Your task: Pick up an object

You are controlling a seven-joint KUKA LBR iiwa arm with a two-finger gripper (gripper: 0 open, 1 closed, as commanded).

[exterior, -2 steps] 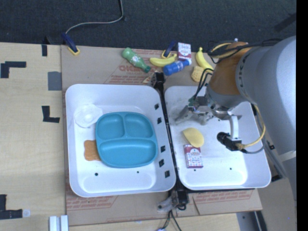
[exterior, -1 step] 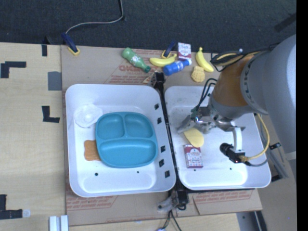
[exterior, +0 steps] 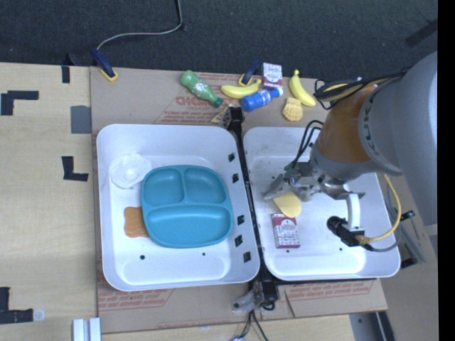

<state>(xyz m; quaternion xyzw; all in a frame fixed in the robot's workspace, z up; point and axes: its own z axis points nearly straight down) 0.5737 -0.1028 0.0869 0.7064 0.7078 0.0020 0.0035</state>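
Yellow wedge [exterior: 288, 204] in right bin [exterior: 370, 261], just below fingers [exterior: 279, 187].

Grey arm [exterior: 398, 119] enters from right, bulky upper link high in view; orange band [exterior: 341, 130] above wrist; wrist angled down-left; gripper [exterior: 279, 188] low, pointing left; fingers look slightly spread, perhaps, but blur hides gap; yellow cable loops off wrist

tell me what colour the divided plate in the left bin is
Light blue plate, clearest in the camera view.
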